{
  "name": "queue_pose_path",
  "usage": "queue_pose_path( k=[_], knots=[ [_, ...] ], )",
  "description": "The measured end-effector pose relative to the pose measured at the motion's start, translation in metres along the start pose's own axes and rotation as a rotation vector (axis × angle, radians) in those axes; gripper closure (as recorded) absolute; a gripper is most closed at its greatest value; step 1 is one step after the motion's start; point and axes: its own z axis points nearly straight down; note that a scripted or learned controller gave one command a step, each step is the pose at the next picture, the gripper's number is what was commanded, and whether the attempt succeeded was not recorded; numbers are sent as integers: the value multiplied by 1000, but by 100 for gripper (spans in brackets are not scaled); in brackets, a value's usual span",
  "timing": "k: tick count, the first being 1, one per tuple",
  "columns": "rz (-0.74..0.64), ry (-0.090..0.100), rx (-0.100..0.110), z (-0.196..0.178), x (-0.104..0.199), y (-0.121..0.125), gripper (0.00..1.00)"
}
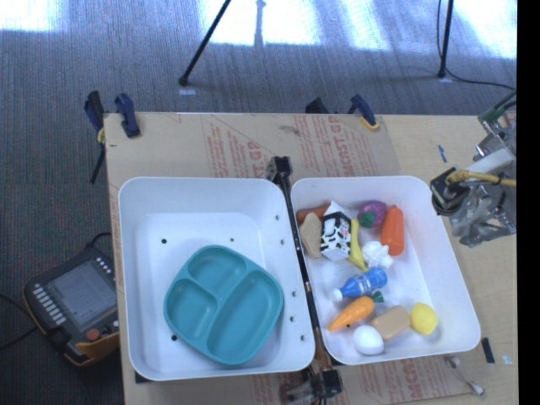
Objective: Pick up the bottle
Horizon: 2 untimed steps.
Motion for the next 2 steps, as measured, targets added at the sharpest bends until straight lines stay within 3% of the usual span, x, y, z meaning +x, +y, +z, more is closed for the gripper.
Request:
queue_pose_path(
  k=[2],
  knots=[
    [-48, 1, -6, -18, 4, -1, 100]
  ],
)
